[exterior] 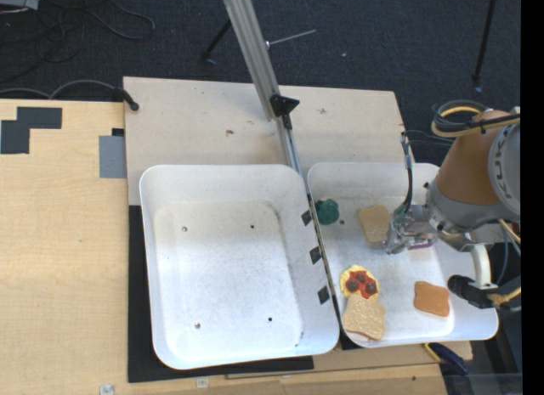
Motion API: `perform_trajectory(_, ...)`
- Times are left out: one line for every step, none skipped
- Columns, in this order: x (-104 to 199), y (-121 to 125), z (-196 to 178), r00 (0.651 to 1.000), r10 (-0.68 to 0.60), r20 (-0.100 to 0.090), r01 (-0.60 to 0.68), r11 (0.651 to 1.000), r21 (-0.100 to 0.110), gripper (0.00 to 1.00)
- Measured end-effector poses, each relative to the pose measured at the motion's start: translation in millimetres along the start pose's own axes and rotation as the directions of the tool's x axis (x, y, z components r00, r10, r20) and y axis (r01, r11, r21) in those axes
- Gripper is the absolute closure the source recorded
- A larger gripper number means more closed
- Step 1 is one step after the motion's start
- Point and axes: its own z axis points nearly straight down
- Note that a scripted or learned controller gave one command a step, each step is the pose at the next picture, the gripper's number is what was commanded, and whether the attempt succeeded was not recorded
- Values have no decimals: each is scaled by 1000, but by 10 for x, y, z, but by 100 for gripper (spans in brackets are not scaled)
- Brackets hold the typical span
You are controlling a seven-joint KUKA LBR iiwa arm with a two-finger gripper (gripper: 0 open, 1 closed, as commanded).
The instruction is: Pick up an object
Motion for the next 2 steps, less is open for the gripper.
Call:
perform_trajectory(-29,49,-623,1000,-6,2,6,1000,-7,100)
perform_trajectory(-15,-47,-1142,1000,-6,2,6,1000,-6,100)
